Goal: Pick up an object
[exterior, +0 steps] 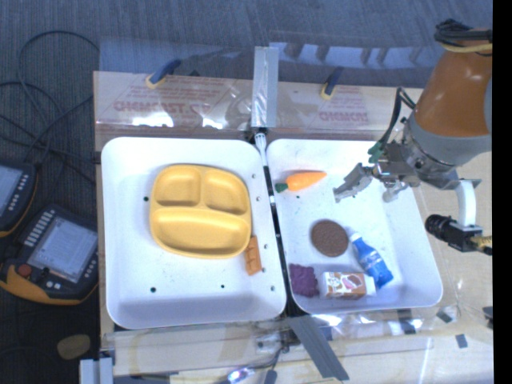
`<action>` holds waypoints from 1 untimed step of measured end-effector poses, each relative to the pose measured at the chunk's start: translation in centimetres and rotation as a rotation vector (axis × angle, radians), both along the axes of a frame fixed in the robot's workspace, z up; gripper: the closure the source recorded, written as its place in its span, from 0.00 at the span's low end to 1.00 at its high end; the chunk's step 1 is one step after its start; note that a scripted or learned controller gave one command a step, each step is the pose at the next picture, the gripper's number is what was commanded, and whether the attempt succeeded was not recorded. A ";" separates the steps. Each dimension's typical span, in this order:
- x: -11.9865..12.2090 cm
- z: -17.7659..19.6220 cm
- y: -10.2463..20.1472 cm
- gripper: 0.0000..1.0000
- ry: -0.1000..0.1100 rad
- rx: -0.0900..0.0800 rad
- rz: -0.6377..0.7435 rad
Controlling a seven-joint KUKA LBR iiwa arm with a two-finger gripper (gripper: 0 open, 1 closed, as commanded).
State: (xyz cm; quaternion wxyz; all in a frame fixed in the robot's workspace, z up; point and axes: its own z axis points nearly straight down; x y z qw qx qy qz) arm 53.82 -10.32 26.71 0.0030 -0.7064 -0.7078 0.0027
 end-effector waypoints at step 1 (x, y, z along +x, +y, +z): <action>-1.0 -9.7 -8.0 0.00 0.001 -0.001 -0.166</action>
